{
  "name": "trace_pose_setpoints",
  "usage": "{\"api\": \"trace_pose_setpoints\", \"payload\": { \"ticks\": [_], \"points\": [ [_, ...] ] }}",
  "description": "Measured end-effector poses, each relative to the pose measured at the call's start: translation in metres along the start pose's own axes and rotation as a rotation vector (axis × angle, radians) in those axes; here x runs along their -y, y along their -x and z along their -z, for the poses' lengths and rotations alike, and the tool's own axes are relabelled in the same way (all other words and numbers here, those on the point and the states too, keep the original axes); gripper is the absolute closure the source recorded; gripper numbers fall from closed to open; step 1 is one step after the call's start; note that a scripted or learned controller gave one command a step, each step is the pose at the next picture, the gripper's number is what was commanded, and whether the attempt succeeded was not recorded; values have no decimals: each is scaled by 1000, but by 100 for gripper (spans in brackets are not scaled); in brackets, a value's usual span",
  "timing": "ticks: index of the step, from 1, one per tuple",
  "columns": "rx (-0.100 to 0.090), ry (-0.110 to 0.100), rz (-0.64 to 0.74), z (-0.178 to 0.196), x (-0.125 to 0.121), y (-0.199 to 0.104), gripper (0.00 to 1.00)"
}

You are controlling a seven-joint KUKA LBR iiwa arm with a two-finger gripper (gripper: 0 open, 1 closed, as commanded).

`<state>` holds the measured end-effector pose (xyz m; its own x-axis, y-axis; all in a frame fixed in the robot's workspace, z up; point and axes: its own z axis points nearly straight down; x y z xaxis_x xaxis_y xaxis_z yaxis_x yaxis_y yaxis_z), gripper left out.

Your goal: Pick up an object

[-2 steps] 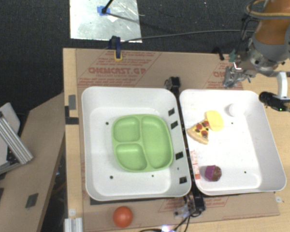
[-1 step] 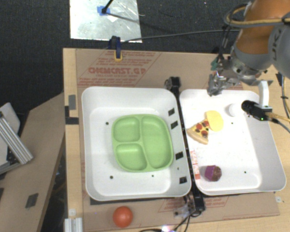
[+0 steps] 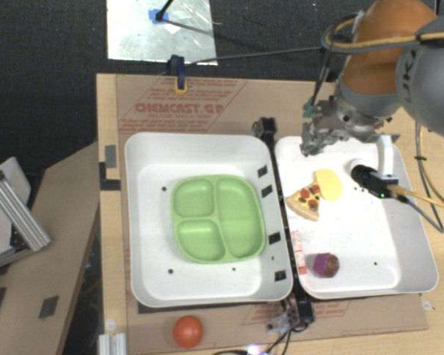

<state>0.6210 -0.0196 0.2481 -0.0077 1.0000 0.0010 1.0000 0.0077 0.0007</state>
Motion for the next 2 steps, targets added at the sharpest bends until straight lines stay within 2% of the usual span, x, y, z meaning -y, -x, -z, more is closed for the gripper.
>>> {"api": "trace_pose_setpoints", "payload": {
  "ticks": [1,2],
  "points": [
    [-1,-2,1,-10,18,-46,100],
    [-1,-4,1,-23,53,-91,100]
  ]
}}
